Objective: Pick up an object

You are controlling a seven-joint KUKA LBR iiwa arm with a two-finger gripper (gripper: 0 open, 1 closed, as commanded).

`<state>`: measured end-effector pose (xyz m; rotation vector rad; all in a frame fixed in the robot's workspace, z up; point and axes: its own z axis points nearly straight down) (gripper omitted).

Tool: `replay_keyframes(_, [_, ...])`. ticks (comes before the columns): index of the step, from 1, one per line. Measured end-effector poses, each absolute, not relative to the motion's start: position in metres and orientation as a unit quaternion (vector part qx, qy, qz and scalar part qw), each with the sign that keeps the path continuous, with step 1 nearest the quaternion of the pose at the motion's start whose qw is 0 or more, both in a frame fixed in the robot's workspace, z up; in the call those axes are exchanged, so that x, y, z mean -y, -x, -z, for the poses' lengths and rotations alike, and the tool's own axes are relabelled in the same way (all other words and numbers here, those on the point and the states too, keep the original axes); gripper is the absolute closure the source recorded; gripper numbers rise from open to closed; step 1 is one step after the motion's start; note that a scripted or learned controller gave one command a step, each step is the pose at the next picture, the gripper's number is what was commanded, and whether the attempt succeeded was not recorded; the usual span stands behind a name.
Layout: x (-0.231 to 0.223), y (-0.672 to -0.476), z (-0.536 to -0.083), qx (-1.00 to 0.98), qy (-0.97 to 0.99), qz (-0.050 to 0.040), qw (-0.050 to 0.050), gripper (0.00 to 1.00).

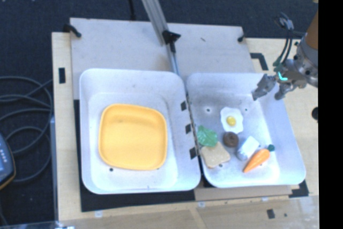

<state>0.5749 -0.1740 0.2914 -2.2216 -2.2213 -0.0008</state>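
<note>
Status: nothing lifted yet. The pincer (272,88) is seen with fingers apart and empty, poised over the upper right of the right bin (286,131). Candidate items are grouped low in that bin: fried egg (231,119), brown disc (230,139), toast (215,155), green piece (206,137), white block (249,146), carrot (256,160). Descent, grasp and lift remain.

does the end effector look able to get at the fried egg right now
Probably yes. The end effector hangs open over the right bin's upper right, and the fried egg lies flat below-left of it with bare floor between; nothing covers it.
</note>
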Motion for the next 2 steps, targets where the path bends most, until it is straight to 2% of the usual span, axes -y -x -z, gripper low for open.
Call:
replay_keyframes(1, [0.174, -0.575, -0.291, 0.707, 0.707, 0.0002, 0.000, 0.00])
replay_keyframes(2, [0.175, -0.584, -0.242, 0.707, 0.707, -0.0012, 0.001, 0.00])
